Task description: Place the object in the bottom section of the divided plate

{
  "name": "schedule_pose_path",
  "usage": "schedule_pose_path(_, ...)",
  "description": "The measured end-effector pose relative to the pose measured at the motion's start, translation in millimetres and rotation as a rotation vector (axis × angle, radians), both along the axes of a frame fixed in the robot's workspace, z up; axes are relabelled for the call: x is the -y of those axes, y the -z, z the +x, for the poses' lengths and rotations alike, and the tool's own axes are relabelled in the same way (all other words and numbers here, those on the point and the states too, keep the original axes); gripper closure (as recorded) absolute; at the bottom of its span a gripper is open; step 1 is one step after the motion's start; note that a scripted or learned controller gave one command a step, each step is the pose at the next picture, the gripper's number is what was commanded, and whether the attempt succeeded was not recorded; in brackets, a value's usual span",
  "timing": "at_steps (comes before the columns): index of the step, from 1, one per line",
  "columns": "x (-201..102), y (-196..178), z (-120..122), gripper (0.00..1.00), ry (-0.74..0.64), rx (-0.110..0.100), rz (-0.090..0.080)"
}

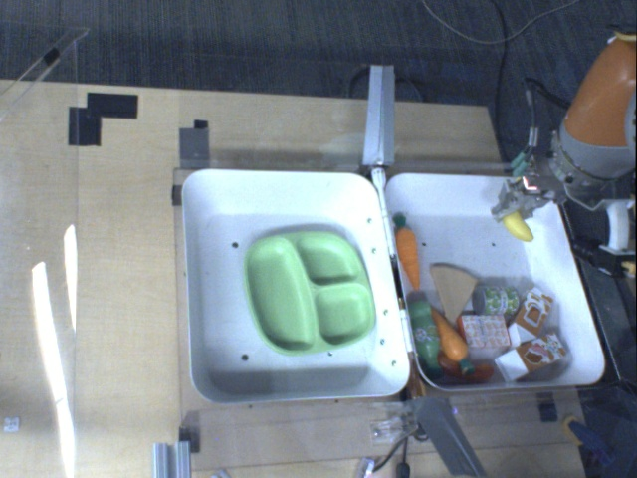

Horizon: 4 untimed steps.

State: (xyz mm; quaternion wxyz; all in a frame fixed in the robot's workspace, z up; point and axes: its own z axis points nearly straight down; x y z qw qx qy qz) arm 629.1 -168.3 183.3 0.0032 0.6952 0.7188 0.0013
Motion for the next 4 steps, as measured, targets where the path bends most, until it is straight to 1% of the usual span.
schedule_pose_path(1,-16.5,96.5,4.5,1.00,-0.135,0.001,0.001)
schedule_pose_path(2,36.3,14.0,-75.5,1.00,-0.116,0.000,0.000)
schedule_pose_path(3,-53.5,-13.5,-116.2,1.00,0.027,-0.003,0.003)
schedule_pose_path(4,-60.3,-118.7,-131.2,1.00,-0.029,0.002,0.001)
